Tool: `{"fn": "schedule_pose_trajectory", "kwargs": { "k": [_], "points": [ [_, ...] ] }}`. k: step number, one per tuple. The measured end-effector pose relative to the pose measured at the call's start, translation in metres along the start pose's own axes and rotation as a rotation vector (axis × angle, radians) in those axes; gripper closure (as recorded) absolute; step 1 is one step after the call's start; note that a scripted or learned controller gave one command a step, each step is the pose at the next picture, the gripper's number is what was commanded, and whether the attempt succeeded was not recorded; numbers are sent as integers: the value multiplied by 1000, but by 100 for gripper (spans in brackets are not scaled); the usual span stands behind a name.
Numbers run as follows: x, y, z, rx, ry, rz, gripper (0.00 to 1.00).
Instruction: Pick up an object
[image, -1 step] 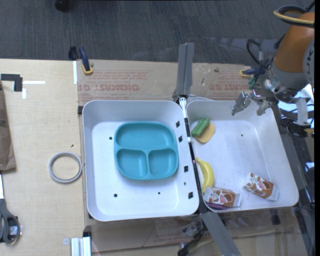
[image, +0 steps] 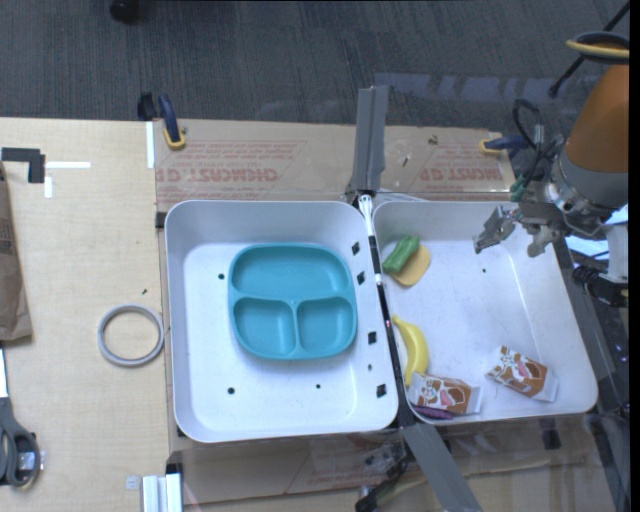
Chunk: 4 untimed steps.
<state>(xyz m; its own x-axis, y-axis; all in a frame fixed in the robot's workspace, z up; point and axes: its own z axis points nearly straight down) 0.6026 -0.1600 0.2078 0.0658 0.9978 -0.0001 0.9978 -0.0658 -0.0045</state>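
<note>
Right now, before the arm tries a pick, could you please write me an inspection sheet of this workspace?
Surface: light bench bearing left bin and right bin, side by side.
Job's things: right bin holds a green piece touching a yellow piece, a banana by the left wall, and two snack packets near the front.
Clutter: teal divided plate in the left bin; tape ring on the bench.
Grippers: gripper open, above the right bin's back right corner, holding nothing.
Cables: dark cables near the wrist.
Surroundings: dark carpet, clamps on the back edge.
</note>
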Motion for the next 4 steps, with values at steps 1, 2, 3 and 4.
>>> {"fn": "schedule_pose_trajectory", "kwargs": {
  "k": [1,2,3,4],
  "points": [
    [59,-31,90,1,0,47,0],
    [49,15,118,-2,-1,-61,0],
    [66,13,117,-2,-1,-415,0],
    [65,53,116,-5,-3,-610,0]
  ]
}}
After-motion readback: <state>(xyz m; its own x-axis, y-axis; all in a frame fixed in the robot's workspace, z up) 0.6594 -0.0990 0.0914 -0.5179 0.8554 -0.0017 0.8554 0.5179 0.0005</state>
